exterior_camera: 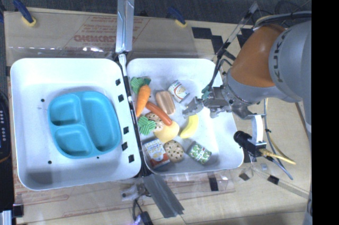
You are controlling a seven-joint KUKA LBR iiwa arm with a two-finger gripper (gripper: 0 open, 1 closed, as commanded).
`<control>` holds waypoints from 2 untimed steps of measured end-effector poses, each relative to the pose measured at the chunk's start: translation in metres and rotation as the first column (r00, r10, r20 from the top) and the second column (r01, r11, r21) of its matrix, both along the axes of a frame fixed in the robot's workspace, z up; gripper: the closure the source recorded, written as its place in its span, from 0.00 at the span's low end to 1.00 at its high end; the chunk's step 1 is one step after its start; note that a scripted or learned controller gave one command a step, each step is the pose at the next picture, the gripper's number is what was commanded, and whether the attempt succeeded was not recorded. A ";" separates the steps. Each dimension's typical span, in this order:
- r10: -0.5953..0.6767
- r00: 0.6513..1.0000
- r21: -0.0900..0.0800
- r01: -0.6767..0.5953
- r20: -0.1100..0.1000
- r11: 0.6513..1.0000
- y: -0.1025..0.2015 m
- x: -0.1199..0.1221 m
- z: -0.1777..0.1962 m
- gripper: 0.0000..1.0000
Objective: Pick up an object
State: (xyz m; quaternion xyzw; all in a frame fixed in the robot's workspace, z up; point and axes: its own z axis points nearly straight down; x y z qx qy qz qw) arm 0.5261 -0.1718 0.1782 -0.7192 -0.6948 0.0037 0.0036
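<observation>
The task names no single object; the candidates are a cluster of toy food items in the right bin (225, 158). A carrot (142, 98) lies near the dividing wall, its green top (139, 82) pointing toward the far edge. A hot dog bun (164, 102) lies beside it, with a reddish sausage (159, 113) angled just below. A small can (179, 90) with a printed label sits toward the far side of the cluster. A banana (190, 125) lies at the cluster's right, next to a pale yellow rounded item (166, 132). A green-and-white leafy piece (146, 124) lies by the dividing wall. Along the near edge are a small carton (154, 151), a chocolate-chip cookie (174, 150) and a green printed packet (199, 153).

The gripper (194, 106) is over the right bin, just above and right of the banana, near the can. Whether its fingers are spread or pressed together cannot be told from this view; no item is seen between them. The arm (265, 62), grey with an orange band, extends from the right.

The left bin (32, 81) contains a blue divided plate (85, 123) with three compartments. Both bins rest on a bench (79, 30) with a cardboard surface; blue clamps (24, 11) sit on its far edge.
</observation>
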 end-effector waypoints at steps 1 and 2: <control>0.008 1.000 0.000 -0.008 0.004 1.000 0.002 0.003 0.012 1.00; 0.008 1.000 -0.001 -0.008 0.004 1.000 0.002 0.003 0.012 0.00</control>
